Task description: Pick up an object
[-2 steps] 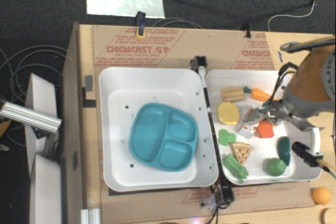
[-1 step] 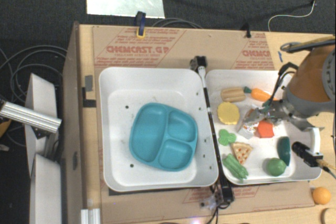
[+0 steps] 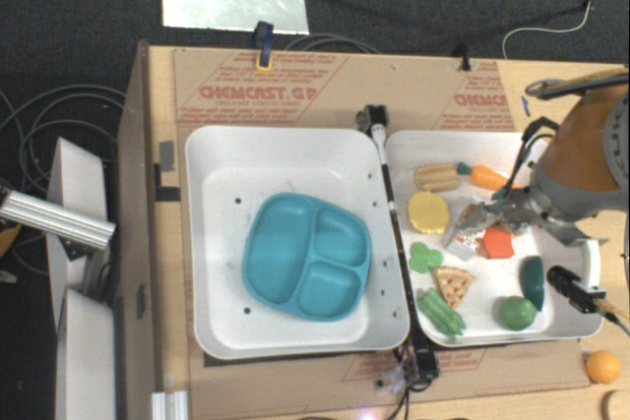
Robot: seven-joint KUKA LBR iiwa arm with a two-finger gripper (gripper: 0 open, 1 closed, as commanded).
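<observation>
Pincer (image 3: pixel 479 223) low in the right bin (image 3: pixel 561 334), among toy foods; whether it is apart or together cannot be told. Left to right: blue plate (image 3: pixel 307 256) in the left bin (image 3: pixel 212 211); yellow disc (image 3: pixel 428 211); red block (image 3: pixel 498 244) just beside the pincer. Step, as judged: reaching to grasp. Next: close on the block, then lift.

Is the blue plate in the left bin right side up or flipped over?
Right side up. The blue plate lies in the left bin with its three hollow compartments facing the camera, and nothing sits in them.
</observation>
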